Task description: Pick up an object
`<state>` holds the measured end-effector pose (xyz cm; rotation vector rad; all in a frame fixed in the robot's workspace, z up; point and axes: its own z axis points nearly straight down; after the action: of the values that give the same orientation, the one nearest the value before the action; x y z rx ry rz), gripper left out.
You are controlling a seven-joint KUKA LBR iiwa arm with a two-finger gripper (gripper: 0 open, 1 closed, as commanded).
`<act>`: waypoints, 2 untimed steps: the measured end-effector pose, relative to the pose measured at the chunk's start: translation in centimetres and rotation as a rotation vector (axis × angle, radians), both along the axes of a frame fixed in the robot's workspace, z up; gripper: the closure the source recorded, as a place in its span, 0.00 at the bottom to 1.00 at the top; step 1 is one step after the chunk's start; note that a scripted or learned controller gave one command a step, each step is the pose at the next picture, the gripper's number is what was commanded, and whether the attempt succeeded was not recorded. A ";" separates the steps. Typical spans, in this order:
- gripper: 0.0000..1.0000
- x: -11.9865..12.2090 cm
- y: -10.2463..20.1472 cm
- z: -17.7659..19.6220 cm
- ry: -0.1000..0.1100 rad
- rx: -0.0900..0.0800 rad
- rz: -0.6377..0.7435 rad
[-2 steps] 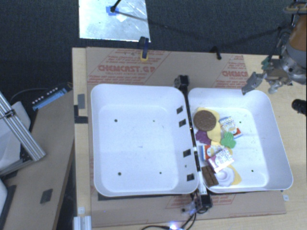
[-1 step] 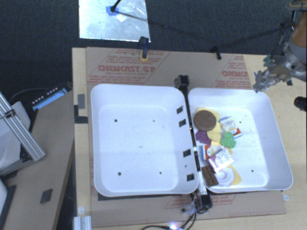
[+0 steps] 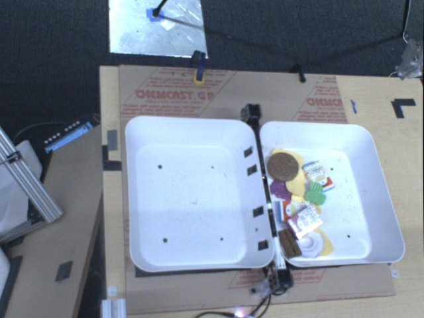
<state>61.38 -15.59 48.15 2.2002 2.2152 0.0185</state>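
Here, the small objects lie heaped in the right bin [image 3: 368,177], crowded against its wall next to the left bin [image 3: 192,197]: a brown round disc [image 3: 283,166] farthest back, a purple piece [image 3: 279,189] and a green piece [image 3: 315,195] in the middle, a red-and-white packet [image 3: 306,220] and a brown bar [image 3: 289,242] nearest the front. Both bins sit side by side on the tabletop [image 3: 79,244]. Whether the pincer is open or closed, I cannot tell

**Robotics lab bench**

Two shallow white bins [image 3: 199,197] sit on a printed board, clamped [image 3: 198,67] at its far edge. Left of the bins stands aluminium framing [image 3: 26,184]; beyond them, dark carpet with cables [image 3: 311,55].
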 end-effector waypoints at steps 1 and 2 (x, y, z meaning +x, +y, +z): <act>1.00 -3.6 5.8 -23.0 0.038 0.010 0.000; 1.00 -11.3 3.9 -38.6 0.017 0.003 -0.005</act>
<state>50.03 -11.68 9.56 2.2153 2.2203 0.0037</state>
